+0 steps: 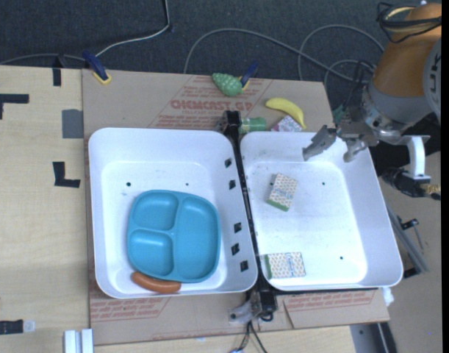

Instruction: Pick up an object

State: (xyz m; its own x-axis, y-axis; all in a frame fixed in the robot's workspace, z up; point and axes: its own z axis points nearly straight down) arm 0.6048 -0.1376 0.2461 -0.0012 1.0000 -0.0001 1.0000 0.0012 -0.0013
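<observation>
Banana [286,111] beside right bin [371,219]

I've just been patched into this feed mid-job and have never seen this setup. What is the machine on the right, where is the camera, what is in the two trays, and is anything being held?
One fixed camera looks down at a slant on a bench. The grey and orange robot arm reaches in from the right; its two-finger gripper hangs over the far edge of the right bin, fingers spread, nothing between them. That bin holds two small patterned boxes, one near its middle, one at its near edge. The left bin holds a blue divided plate with an orange sausage-shaped toy at its near rim. Beyond the bins lie a banana and a green toy.
</observation>
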